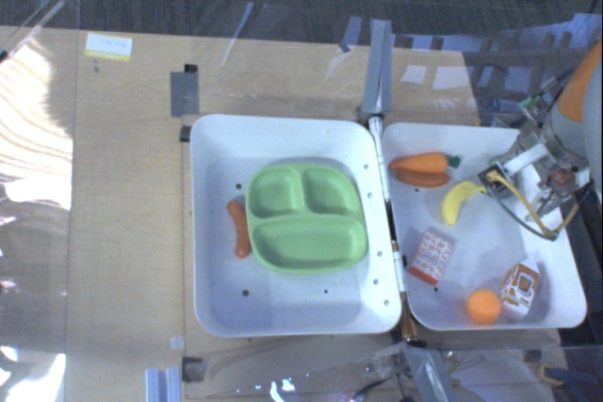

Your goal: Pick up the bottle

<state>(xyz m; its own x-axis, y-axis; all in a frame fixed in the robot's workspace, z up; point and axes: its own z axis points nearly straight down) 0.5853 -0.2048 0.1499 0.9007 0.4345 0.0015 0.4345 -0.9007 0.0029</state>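
The gripper (558, 182) hangs over the far right side of the right bin (497, 235), above the bin floor and not touching any object. Whether it is spread or pressed together cannot be told, because the wrist hides it from this angle. Nothing is seen held in it.

No object looks clearly like a bottle. The most probable one is the orange-and-white bottle (520, 287), lying on its side in the near right corner of this bin, just beside the orange (483, 307). The gripper is apart from it, toward the far side, so the grasp is not yet begun.

The carrot (420, 168) and the banana (459, 200) lie near the far wall, and the packet (431, 257) is near the divider. The left bin (217, 155) holds the plate (306, 217), with the sausage (239, 227) touching its left edge.

Because the bottle lies close to the corner walls and the orange, the descent probably needs care, or the gripper may push it instead of taking it.
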